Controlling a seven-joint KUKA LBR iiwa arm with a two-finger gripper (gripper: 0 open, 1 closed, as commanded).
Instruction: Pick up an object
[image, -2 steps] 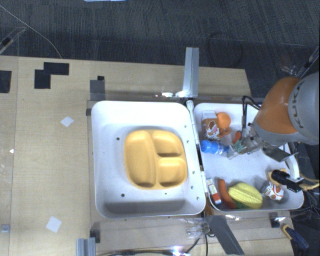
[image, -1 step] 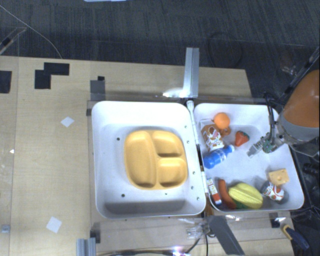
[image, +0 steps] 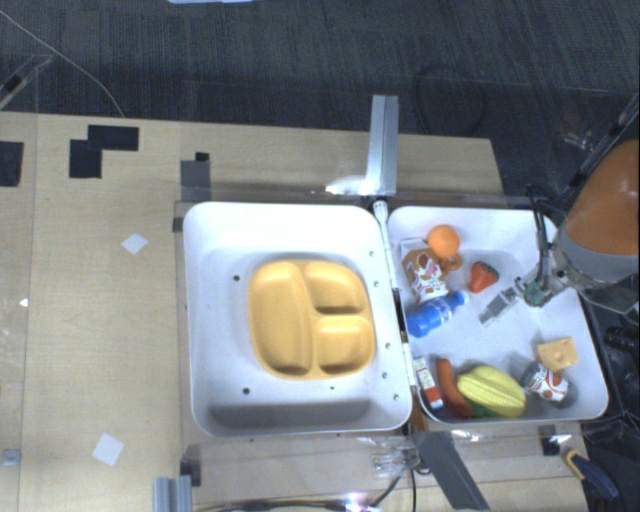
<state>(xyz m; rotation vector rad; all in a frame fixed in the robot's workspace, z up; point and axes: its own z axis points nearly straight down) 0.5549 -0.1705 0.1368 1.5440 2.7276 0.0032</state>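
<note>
A: Strawberry (image: 483, 276) looks the likeliest pick. It lies in the right bin (image: 585, 330), toward the far edge, just right of the printed pouch (image: 423, 273) and below the orange (image: 443, 241).

B: Where does the gripper (image: 503, 303) stand against it?

A: Over the bin's middle, reaching in from the right edge. The strawberry sits just beyond the fingertips, toward the far-left corner. So the move I would expect is a short shift that way, then a descent.

B: Are the fingers spread or closed?

A: I cannot tell; the tips read as one grey sliver at this angle. Nothing shows between them.

B: Any long axis to line up on?

A: The strawberry is stubby, so hardly. The blue bottle (image: 434, 314) is different: it lies left of the gripper, its length running from the left wall up toward the bin's centre, so a grasp there would need to close across that line.

B: And the rest?

A: Cheese wedge (image: 557, 353) near the right edge, corn cob (image: 491, 389) along the near edge. The yellow tray (image: 310, 318) fills the middle of the left bin (image: 215, 250), well apart from the arm.
</note>
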